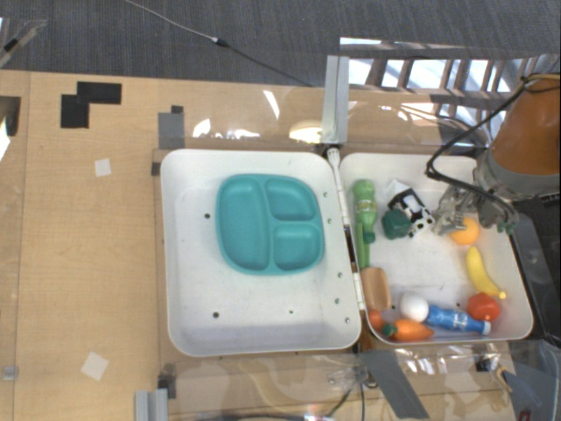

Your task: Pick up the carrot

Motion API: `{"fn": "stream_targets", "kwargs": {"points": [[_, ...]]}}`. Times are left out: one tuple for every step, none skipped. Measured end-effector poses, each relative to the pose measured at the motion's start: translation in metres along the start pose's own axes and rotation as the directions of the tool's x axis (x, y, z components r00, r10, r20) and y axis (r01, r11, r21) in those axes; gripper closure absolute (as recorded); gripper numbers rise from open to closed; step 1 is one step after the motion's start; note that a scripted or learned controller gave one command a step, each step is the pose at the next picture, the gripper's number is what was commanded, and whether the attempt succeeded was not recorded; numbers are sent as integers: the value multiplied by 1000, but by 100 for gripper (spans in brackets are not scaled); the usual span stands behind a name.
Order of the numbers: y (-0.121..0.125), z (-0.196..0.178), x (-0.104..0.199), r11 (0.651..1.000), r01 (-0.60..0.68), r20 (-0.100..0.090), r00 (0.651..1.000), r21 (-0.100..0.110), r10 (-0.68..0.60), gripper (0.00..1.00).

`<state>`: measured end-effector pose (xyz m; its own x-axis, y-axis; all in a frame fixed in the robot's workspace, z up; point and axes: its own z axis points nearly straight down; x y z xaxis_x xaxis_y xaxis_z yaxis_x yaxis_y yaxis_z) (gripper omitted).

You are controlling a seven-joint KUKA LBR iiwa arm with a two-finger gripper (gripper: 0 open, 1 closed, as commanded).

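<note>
The carrot [410, 330] is orange with a small green top. It lies along the front wall of the right bin [438, 266], near that bin's front left corner. My gripper [453, 217] hangs over the far right part of the same bin, well back and to the right of the carrot. It sits just above a small yellow-orange toy [468, 233]. Nothing of the carrot is near the gripper.
The right bin also holds a green bottle-like toy [363, 209], a black-and-white cow [408, 207], a banana [481, 273], a red tomato [483, 306], a blue-and-white tube [456, 321], a white egg [414, 307] and a tan piece [376, 286]. A teal divided plate [267, 224] lies in the left bin [202, 314].
</note>
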<state>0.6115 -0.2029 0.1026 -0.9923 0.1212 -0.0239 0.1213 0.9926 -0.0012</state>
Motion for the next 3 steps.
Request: {"fn": "stream_targets", "kwargs": {"points": [[-12,-8,112,989,147,-17,989,-3,-147,100],[-14,-40,98,927,375,-13,927,-6,-376,100],[-12,-48,84,756,655,-9,756,-10,-655,100]]}}
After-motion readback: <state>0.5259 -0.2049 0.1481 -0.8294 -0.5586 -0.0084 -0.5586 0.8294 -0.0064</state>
